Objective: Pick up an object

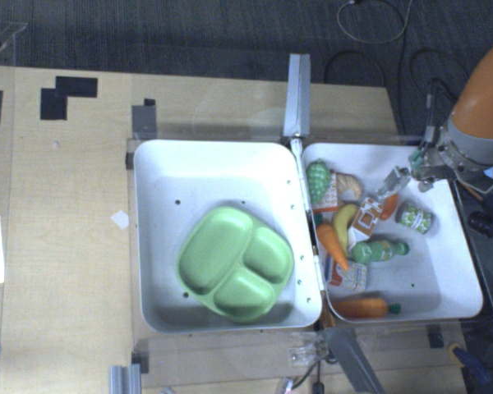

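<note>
My gripper (389,187) reaches in from the right and hovers over the upper middle of the right bin (468,290). Its tip is just above an orange-and-white carton (366,216) and an orange piece (390,207). Close by lie a yellow banana (344,218), a carrot (333,249), a green bottle (379,250) on its side, and a small green-labelled can (415,219). A green vegetable (316,179) and a bread roll (348,188) lie at the bin's top left. A second carrot (365,307) rests near the front wall. Nothing is visibly lifted.
The left bin (160,187) holds a green divided plate (235,262). A metal divider post (297,97) stands between the bins at the back. The arm's orange band (485,97) is at the right edge, and cables run behind the bins.
</note>
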You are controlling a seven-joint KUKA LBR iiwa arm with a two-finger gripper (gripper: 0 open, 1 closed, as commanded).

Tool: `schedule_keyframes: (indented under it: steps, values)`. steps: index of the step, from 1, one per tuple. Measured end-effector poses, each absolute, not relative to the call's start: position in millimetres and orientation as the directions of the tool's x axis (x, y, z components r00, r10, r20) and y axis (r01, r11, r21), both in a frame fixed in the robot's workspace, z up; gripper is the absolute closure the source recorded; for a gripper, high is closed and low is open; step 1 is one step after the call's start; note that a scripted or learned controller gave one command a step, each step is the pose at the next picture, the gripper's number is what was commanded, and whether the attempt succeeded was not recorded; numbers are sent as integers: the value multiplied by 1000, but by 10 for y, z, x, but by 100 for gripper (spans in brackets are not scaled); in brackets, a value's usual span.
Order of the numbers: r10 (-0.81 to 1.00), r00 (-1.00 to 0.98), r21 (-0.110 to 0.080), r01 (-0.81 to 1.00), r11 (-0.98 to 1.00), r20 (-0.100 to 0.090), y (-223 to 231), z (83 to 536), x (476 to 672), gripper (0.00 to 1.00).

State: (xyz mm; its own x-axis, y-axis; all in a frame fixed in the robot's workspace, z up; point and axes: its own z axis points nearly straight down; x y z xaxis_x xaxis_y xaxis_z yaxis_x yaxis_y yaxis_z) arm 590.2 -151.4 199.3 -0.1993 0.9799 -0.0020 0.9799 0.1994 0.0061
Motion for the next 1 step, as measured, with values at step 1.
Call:
schedule_keyframes:
  steps: [1]
  values:
    - [970,-241,35,970,242,-14,-1525,1173,5988,0]
